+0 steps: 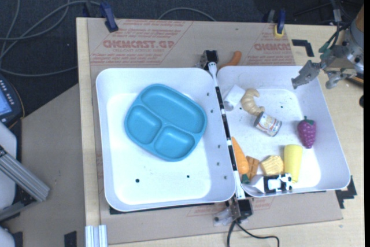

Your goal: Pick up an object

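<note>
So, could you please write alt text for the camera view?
The claw hangs over the right bin's far right corner, above a croissant, can, grapes and corn. The left bin holds a blue divided plate.

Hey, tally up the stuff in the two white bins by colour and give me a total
Blue: 1, divided plate
Purple: 1, grapes
Yellow: 1, corn
Orange: 1, carrot
Tan: 2, croissant, cracker
Black and white: 1, cow
Silver: 1, can
Total: 8

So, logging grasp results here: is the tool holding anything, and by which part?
Nothing is held. The tool hangs open above the right bin's far corner, apart from every object.
</note>
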`<state>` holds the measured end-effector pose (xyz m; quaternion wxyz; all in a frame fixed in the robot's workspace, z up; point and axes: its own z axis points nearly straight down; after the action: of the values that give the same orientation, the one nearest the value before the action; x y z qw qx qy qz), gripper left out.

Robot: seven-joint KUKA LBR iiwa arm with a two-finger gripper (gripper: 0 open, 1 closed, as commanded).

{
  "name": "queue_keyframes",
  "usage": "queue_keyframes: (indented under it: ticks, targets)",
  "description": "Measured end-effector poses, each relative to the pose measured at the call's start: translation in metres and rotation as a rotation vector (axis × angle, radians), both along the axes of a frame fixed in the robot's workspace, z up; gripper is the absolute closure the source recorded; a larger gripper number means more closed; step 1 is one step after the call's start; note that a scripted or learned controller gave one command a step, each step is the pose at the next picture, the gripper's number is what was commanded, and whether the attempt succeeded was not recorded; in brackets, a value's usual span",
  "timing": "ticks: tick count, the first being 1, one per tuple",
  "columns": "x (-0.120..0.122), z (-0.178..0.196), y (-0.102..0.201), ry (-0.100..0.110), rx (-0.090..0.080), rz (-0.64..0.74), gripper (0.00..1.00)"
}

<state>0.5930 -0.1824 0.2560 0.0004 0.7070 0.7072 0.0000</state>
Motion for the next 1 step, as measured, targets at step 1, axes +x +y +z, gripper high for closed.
queue_keyframes:
  ticks: [1]
  targets:
    - [-0.0635, -0.1773, 0.0101, 0.011, 0.011, 0.002, 0.00]
